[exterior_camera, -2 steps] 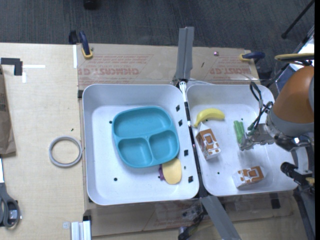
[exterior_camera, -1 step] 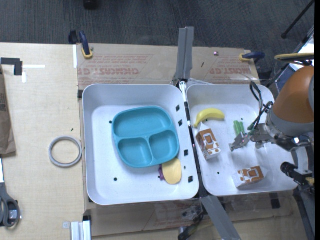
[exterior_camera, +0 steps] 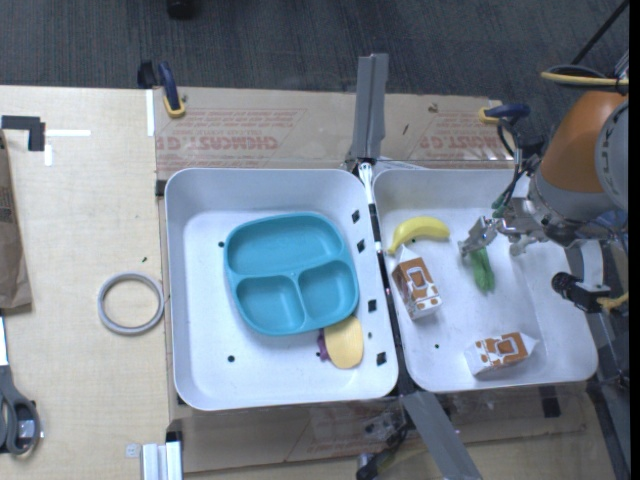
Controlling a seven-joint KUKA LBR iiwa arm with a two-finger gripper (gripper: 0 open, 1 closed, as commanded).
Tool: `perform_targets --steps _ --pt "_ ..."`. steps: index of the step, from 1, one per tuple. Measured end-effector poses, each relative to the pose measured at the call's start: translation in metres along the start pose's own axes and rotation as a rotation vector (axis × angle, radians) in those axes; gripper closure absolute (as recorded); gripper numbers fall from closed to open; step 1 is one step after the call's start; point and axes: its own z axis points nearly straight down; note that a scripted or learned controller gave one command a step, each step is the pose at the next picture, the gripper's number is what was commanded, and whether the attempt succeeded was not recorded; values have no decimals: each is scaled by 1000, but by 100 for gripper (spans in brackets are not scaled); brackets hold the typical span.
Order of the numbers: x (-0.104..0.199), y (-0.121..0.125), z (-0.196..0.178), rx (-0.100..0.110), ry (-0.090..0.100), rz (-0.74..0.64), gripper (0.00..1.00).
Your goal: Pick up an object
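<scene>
We find the gripper (exterior_camera: 480, 240) low in the right bin (exterior_camera: 560, 373), its fingers clamped on the upper end of a green pepper-like item (exterior_camera: 484, 269), which hangs down and slightly right from the tips. Whether the item's lower end touches the bin floor, we cannot tell.

Just left of the gripper lies a yellow banana (exterior_camera: 420, 231), near the bin's left wall. Below it, a small orange-and-white carton (exterior_camera: 416, 287) on its side. A 2nd carton (exterior_camera: 503, 352) sits nr the bin's front right, well apart from the gripper.

Arm (exterior_camera: 585, 148) enters from the right, orange band uppermost.

Left bin (exterior_camera: 190, 298): blue 3-compartment tray (exterior_camera: 290, 273), w/ a pale yellow object (exterior_camera: 345, 345) touching its lower right edge. On the bench at left, a grey ring (exterior_camera: 130, 302).
</scene>
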Motion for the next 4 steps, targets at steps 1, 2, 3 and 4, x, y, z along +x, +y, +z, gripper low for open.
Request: perform_targets --steps 1,2,3,4 --pt "28 57 -86 -3 -1 -93 0" --pt "8 5 -6 0 0 -113 0" --pt "33 -20 0 0 1 -102 0" --pt "31 -20 -10 -1 0 -97 100"
